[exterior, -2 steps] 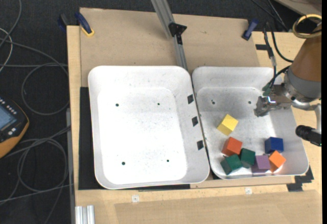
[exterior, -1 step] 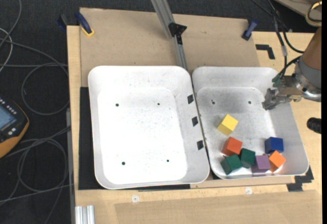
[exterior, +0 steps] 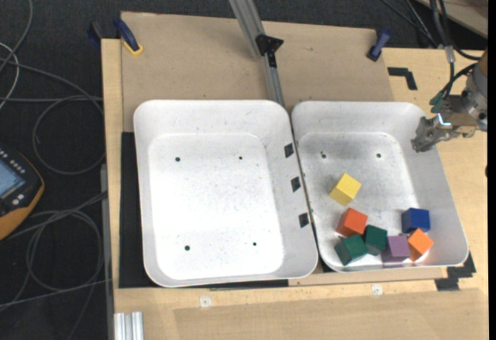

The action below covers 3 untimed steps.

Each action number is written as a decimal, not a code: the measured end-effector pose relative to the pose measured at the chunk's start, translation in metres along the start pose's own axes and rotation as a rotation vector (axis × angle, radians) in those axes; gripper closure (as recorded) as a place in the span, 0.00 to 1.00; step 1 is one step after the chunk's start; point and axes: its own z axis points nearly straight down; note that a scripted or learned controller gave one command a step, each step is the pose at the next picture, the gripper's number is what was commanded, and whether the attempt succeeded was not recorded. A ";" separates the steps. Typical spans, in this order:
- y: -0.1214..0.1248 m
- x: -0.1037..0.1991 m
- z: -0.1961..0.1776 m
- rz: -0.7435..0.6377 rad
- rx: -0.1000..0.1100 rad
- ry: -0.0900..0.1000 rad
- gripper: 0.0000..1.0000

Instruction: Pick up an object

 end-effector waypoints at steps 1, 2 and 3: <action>-0.001 0.057 -0.009 -0.005 0.007 0.005 1.00; -0.001 0.120 -0.012 -0.006 0.009 0.006 1.00; -0.001 0.175 -0.017 -0.006 0.007 0.006 1.00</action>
